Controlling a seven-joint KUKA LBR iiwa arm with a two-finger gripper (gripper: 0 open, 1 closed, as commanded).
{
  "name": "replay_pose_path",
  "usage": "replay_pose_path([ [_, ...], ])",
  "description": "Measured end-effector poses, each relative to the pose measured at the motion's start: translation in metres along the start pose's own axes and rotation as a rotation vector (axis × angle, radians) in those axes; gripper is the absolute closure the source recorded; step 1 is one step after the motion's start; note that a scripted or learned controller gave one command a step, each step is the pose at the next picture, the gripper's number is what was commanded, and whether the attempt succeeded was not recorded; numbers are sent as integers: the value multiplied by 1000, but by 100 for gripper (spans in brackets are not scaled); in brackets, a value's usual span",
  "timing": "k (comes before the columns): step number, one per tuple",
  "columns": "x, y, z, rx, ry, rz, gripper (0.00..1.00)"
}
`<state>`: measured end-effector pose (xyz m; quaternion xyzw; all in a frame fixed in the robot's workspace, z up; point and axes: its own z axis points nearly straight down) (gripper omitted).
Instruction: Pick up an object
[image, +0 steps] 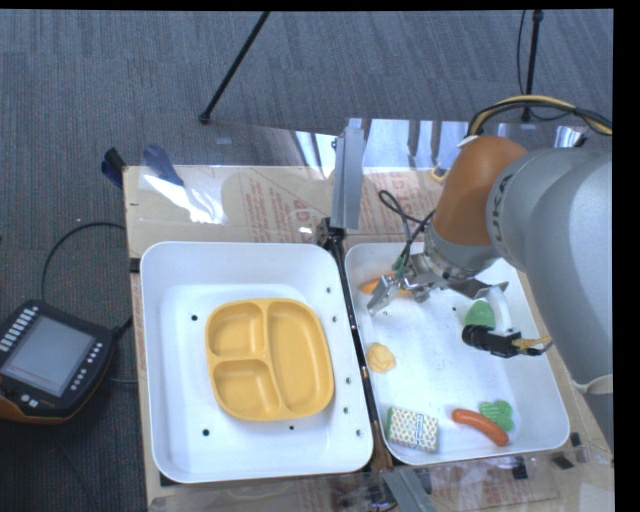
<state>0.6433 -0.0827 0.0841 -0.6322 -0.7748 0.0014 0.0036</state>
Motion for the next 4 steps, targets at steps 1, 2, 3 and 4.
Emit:
replay_pose_path([
  [1,13,-19,-107,-14,-5,-9,0],
  [2,-9,-1,0,-2,-2,52,0],
  [3,-19,-3,-24,-4,-2,77,0],
  [4,-3,-1,-18,0,0,170,0],
])
